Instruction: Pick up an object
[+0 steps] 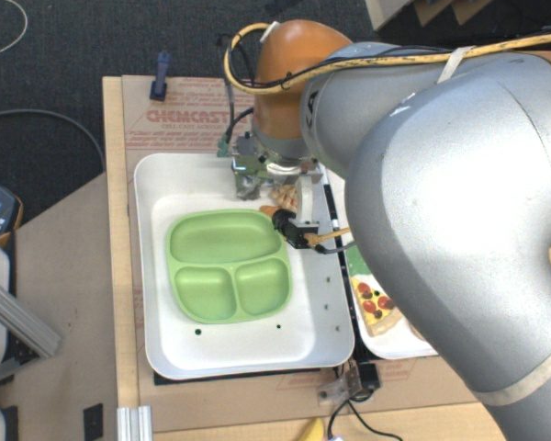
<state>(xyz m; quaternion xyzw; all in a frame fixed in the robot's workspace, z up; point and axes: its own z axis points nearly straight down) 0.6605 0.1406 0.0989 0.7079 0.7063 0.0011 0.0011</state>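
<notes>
Gripper [257,184] low at left bin's [156,274] far edge (jaw state indiscernible), beside green divided plate [228,265]

We see the bench [119,246], a brown board. Two white bins sit on it: the left bin [156,274] and, touching it, the right bin [399,343].

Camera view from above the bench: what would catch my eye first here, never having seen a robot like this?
The huge grey arm sweeping in from the right, with its orange band, covers most of the right bin. In the left bin lies a bright green divided plate, and the gripper hangs at that bin's far edge.
</notes>
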